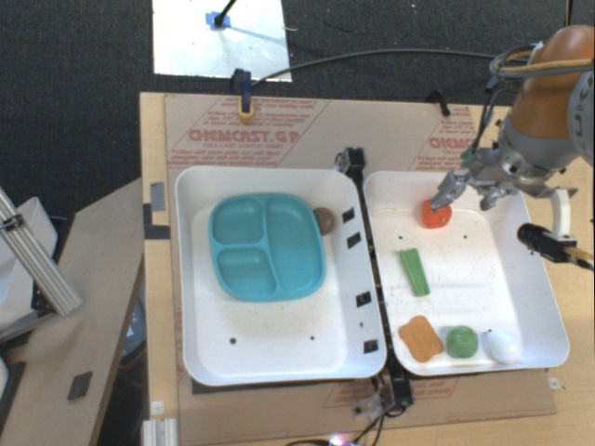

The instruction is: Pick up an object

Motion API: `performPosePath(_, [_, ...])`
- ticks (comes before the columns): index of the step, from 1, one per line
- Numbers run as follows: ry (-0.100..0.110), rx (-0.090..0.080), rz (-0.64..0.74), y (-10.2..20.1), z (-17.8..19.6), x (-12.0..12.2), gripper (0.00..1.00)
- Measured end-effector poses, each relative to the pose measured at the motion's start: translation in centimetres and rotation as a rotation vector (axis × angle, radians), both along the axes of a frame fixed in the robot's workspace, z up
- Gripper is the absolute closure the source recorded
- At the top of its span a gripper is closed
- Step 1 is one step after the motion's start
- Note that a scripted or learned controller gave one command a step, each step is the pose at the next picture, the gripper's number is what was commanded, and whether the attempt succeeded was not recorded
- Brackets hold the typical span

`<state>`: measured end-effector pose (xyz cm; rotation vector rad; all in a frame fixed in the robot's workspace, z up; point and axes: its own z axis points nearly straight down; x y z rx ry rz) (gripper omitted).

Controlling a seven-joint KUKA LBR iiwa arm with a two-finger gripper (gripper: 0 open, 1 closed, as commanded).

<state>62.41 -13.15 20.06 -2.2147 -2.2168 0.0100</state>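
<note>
**Gripper poised over the red piece in the right bin**

Two-finger gripper (462, 191) hanging at the far end of the right white bin (544, 328), fingers spread apart with nothing between them; one finger angled down towards the small round red-orange object (436, 215), tip just beside or touching its upper edge, hard to tell which. Red piece sitting low on the bin floor near the divider side, apart from the other items.

Probably a light plastic toy, rigid and smooth, likely to slide or roll away if nudged from one side; best taken across its widest part with a finger on each flank, gripper centred above it rather than offset as now.

Further out along the same bin: a green rectangular bar (415, 272) lying mid-floor, then at the near end an orange flat biscuit-shaped piece (420, 338), a green round ball-like object (461, 342) and a white rounded object (504, 347), close together in a row.

Left white bin (200, 342) holding a teal compartment tray (268, 246) with a small brown round object (324, 219) just beside its far right edge.

Bin floors speckled and slick-looking. Bins resting on a brown board with red lettering (244, 135), dark carpet beyond, a white sheet (191, 35) lying on it at the back
</note>
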Motion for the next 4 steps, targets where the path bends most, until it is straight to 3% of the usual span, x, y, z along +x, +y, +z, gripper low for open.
performPosePath(1, [-0.012,-0.002,0.002,0.0,0.7,0.3,0.00])
performPosePath(3, [-0.007,0.000,0.006,1.5,-9.3,0.4,0.00])
performPosePath(4, [-0.010,-0.001,0.004,1.6,-11.7,0.4,0.00])
